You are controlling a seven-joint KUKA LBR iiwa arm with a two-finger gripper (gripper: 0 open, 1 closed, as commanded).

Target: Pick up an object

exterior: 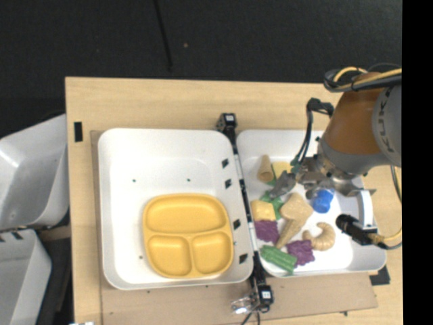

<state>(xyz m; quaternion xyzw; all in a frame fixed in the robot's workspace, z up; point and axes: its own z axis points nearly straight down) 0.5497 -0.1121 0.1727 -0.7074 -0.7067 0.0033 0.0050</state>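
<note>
My gripper (pixel 295 179) hangs low over the right bin (pixel 298 141), below the arm's orange band (pixel 352 124). It is right above a heap of toy food. Just under it lie a tan ice-cream cone (pixel 293 215) and a small green piece (pixel 274 196). A blue object (pixel 323 200) sits directly to its right. A tan wedge (pixel 264 169) lies to its left. Nearer the front are a yellow block (pixel 263 210), two purple grape bunches (pixel 266 230) (pixel 301 252), a croissant (pixel 324 237) and a green vegetable (pixel 277 258).
The left bin (pixel 135 154) holds a yellow divided tray (pixel 186 235) at its front. A black clip (pixel 226 121) sits on the ridge between the bins. The wooden bench (pixel 169 100) runs around both. Cables (pixel 352 76) loop off the arm.
</note>
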